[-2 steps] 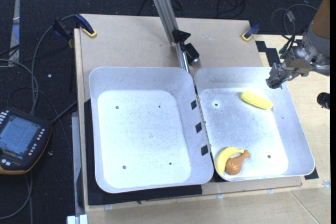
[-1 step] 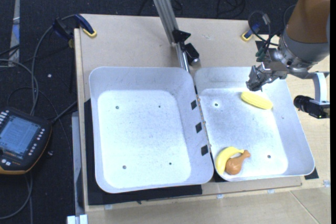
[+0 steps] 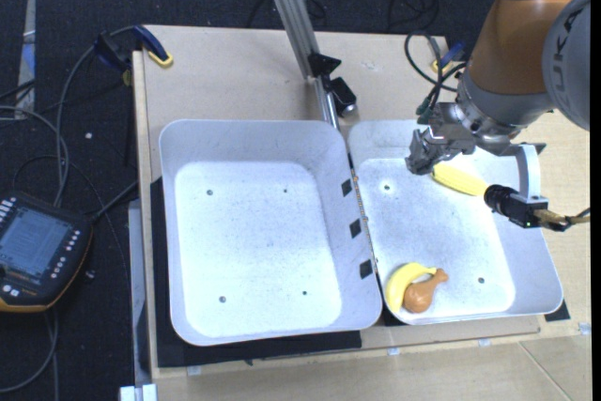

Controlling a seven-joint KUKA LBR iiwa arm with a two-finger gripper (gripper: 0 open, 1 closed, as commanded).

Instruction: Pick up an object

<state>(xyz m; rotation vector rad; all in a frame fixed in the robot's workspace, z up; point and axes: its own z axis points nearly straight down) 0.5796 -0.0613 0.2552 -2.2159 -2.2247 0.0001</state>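
Note:
My gripper [image 3: 423,159] hangs over the back part of the right bin [image 3: 441,230], below the orange-banded wrist. A yellow oblong object [image 3: 458,179] lies just to its right on the bin floor, partly hidden by the arm. At the bin's front left a yellow banana [image 3: 404,278] curls beside an orange-brown drumstick-shaped toy [image 3: 422,291]; the two touch. I see nothing gripped between the fingers from this angle.
The left bin [image 3: 254,230] sits beside the right one, their rims meeting in the middle. A slanted metal rail [image 3: 296,14] rises behind the bins. Cables and a black connector [image 3: 512,205] hang off the arm over the right bin's far side.

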